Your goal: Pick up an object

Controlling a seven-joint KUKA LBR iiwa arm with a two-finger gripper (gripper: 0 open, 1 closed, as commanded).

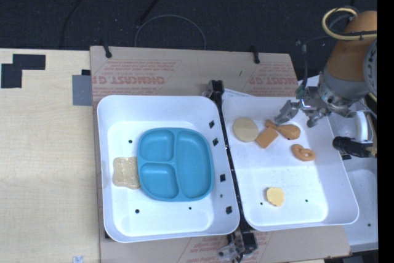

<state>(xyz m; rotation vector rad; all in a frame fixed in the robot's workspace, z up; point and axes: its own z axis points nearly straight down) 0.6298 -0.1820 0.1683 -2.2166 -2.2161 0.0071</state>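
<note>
So the pincer (300,113) hung with fingers spread and nothing in them at the right bin's (345,194) far edge, probably lining up on the drumstick-shaped toy (287,130) just below it.

Two shallow white bins on a worktop. Left bin (111,132): blue three-compartment plastic plate (175,164), pale toast-like slice (126,172) touching its left edge. Right bin (332,206): round beige disc (245,129), orange wedge (266,136), tan drumstick shape (288,130), small orange pretzel (303,153), yellow piece (275,196). Metal two-finger gripper (300,114) at upper right.
</note>
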